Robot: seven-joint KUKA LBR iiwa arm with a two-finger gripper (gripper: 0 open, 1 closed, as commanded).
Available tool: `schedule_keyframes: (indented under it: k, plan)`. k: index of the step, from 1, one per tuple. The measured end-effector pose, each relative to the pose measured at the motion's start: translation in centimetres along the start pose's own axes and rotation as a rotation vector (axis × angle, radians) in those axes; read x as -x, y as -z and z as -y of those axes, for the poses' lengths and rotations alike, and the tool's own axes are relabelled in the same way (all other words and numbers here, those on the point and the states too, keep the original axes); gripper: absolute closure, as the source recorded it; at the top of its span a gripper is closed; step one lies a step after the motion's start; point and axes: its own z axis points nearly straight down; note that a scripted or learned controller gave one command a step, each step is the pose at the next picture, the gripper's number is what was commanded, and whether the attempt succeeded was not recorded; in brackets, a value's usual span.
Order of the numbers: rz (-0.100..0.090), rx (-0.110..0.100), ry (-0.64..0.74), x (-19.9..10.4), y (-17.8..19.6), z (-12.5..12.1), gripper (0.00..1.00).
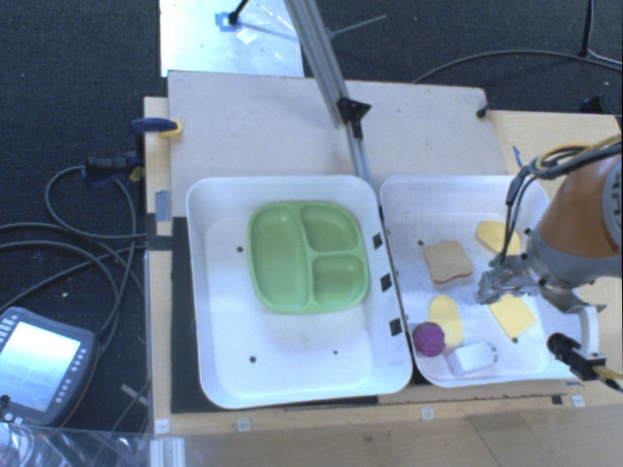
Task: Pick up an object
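The right bin (409, 202) holds a tan slice of bread (448, 261), a yellow wedge (493, 234) near the back, a yellow piece (446, 311), a flat yellow cheese slice (513, 315), a purple ball (428, 338) and a small white block (471, 358). My gripper (494, 288) hangs low over the right bin, just right of the bread and above the cheese slice's upper edge. Nothing shows between its fingers. The arm's orange band (574, 212) rises behind it at the right edge.
The left bin (209, 261) holds a green divided plate (309, 257). A grey pole (321, 47) slants down to the seam between the bins. Cables and a pendant (39, 363) lie off the bench at left.
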Motion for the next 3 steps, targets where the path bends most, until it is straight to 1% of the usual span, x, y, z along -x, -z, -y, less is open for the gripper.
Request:
schedule_keyframes:
  k: [1,2,3]
  plan:
    - [0.001,0.002,0.005,0.0,4.3,-0.3,1.00]
    - [0.002,0.004,0.006,0.4,9.3,0.4,1.00]
    - [0.001,0.002,0.007,0.4,11.1,0.2,1.00]
